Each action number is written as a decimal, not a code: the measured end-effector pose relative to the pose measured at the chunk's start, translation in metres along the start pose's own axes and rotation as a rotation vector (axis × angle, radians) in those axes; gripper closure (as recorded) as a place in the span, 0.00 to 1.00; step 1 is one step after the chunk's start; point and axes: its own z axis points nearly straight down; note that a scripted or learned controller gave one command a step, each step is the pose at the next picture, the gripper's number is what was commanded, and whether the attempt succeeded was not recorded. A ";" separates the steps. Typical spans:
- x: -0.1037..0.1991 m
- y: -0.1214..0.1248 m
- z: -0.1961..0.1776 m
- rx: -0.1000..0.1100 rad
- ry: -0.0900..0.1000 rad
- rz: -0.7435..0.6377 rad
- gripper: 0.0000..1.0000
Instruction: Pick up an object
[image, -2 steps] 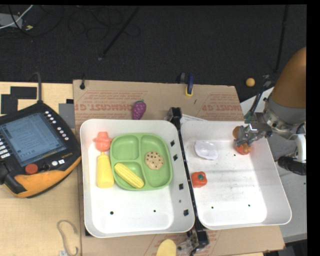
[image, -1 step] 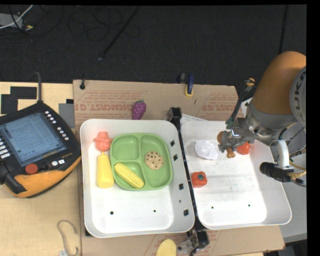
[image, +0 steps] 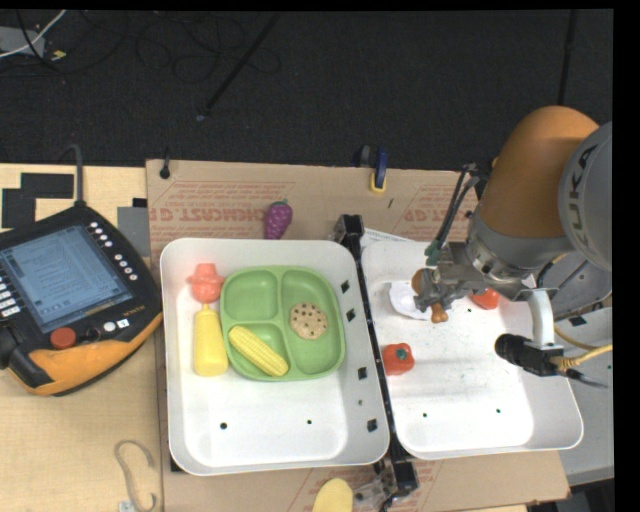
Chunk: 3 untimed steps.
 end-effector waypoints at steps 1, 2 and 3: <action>0.038 -0.021 -0.002 0.001 -0.001 0.001 1.00; 0.073 -0.037 0.015 0.002 -0.002 0.003 1.00; 0.069 -0.028 -0.003 -0.002 -0.003 0.004 1.00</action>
